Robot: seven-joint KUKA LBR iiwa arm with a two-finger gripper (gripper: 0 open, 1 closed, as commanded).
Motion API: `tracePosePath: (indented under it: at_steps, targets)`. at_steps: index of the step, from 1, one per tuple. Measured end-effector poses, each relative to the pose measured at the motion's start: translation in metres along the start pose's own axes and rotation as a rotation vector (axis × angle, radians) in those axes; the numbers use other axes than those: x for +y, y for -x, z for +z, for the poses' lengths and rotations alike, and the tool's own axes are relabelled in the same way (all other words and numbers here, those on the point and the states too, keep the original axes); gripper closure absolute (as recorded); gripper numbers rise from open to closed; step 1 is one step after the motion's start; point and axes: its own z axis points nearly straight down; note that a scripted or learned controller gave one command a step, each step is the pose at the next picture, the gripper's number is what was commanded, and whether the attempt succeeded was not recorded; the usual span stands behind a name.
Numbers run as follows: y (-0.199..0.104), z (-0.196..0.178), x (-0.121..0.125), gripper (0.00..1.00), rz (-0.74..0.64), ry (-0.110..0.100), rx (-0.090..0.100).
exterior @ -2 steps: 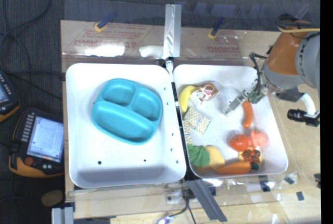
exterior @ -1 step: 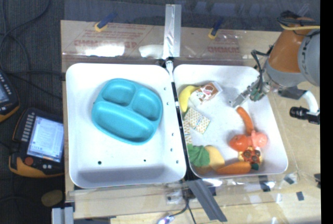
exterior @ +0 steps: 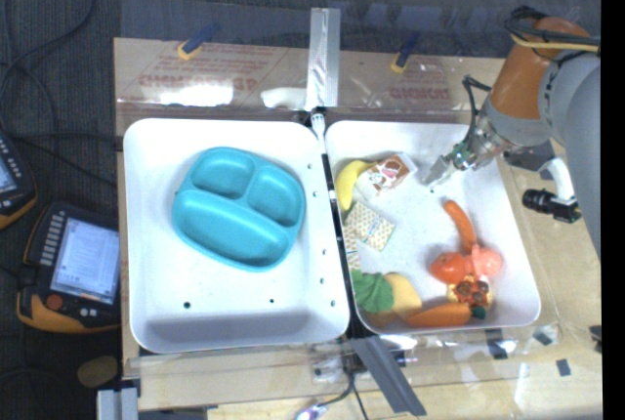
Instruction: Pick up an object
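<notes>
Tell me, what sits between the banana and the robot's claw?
In the camera view, a small printed packet lies between the banana and the gripper, beside the banana.

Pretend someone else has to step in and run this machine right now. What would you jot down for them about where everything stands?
Gripper: low over the upper part of the right bin, nothing between its fingers that I can see; whether they are open or shut is unclear.
Right bin holds the toys: banana, small carton, patterned packet, orange carrot-like piece, red and pink pieces, green and yellow pieces along the near edge.
Left bin holds a blue divided plate.
Done: nothing picked up yet.
Left: grasp one object and lift it.
</notes>
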Motion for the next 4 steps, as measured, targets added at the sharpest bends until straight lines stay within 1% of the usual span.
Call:
tracePosePath:
  at_steps: [1,2,3,4]
  targets:
    - [0.006,-0.147,-0.017,1.0,0.257,-0.009,0.003]
    - [0.013,-0.311,0.0,1.0,0.335,-0.009,0.002]
    - [0.02,-0.394,0.018,1.0,0.169,-0.009,0.003]
    - [-0.004,-0.395,-0.043,1.0,-0.121,-0.007,0.005]
